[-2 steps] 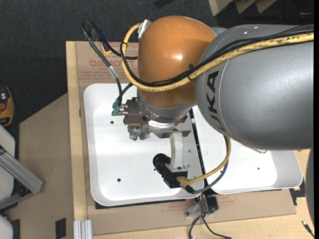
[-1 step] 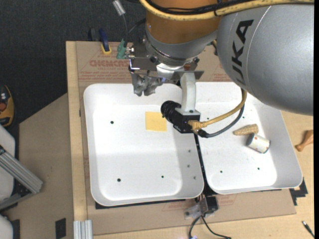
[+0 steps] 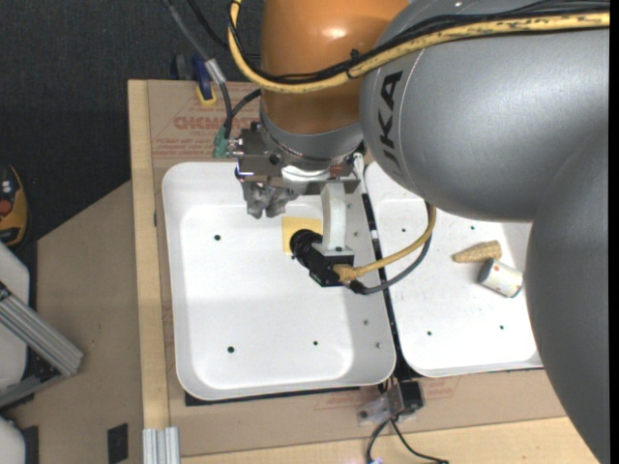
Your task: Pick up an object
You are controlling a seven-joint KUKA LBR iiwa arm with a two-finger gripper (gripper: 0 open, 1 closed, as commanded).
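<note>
The gripper [image 3: 261,199] hangs over the far part of the left bin [image 3: 251,298], close to its far rim, pointing down at the white floor. Whether it is open or closed cannot be told from this angle, as the wrist above hides much of it. Nothing shows in its grasp.

Just beside it, to the right and a little nearer the camera, a yellow piece [image 3: 293,228] lies flat on the floor of the same bin (only part of it shows; robot hardware covers its right and near edges).

The right bin [image 3: 455,327] holds two more things, well apart from the gripper. One is a tan piece [image 3: 477,253], long and tapered, lying on its side. The other is a white cylinder [image 3: 502,277] just beside it on the nearer side; the two look to be touching or nearly so.

The arm [image 3: 503,114] fills the upper right, with its orange band [image 3: 319,27] straight above the gripper. Both bins rest on a cardboard sheet [image 3: 160,124] with red print at its far edge.
</note>
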